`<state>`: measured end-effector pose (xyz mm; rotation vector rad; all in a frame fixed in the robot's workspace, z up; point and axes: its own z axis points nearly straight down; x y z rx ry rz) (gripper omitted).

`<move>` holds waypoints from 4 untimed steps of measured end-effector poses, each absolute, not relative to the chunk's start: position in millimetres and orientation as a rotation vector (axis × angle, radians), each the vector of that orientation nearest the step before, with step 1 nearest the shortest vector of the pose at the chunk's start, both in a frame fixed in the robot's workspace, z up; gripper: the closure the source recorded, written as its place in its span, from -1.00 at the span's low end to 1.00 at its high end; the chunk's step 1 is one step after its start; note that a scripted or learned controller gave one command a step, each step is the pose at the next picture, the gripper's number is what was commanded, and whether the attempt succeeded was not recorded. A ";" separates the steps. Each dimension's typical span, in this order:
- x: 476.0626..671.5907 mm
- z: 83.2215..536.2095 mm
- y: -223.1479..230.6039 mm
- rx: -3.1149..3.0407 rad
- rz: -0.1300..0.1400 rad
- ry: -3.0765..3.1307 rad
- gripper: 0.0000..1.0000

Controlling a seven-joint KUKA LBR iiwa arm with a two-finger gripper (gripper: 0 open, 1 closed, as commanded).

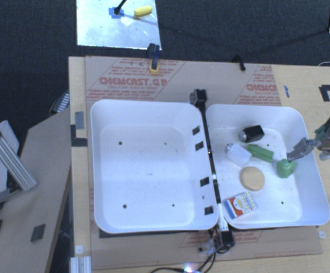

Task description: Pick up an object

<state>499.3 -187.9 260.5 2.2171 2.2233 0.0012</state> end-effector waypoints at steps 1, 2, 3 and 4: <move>516.4 132.7 -206.2 2.225 -0.007 2.228 -1.00; 580.3 81.9 -202.9 2.213 0.001 2.228 -1.00; 617.7 85.0 -198.5 2.212 0.003 2.226 -1.00; 617.8 96.5 -199.1 2.209 0.005 2.225 1.00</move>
